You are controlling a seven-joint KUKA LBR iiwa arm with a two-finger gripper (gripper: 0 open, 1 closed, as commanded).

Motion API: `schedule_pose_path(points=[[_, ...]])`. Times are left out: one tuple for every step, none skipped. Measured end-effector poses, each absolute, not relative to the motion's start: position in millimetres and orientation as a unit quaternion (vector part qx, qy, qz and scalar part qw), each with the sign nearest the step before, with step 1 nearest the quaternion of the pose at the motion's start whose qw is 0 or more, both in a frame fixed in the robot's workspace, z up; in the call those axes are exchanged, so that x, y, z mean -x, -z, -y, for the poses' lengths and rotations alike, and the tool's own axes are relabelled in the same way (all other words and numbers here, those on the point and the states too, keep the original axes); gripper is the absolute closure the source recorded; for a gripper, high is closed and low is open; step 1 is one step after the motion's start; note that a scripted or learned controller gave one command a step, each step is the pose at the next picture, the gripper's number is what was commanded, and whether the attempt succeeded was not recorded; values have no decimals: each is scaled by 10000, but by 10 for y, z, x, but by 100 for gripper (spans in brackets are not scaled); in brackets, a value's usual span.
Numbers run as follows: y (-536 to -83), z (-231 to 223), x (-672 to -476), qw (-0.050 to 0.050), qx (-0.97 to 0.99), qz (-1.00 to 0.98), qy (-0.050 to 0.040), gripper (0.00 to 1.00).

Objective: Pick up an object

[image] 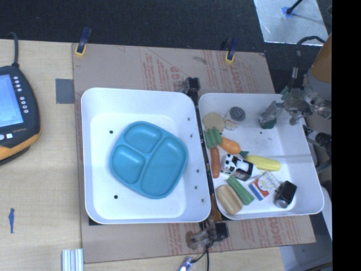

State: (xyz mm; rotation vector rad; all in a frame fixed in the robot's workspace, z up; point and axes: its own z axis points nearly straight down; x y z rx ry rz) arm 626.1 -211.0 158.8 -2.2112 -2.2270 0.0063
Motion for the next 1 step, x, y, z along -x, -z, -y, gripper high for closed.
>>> schedule_pose_path(points=[[-907, 2109, -6558, 13, 7043, 7098, -19, 0]])
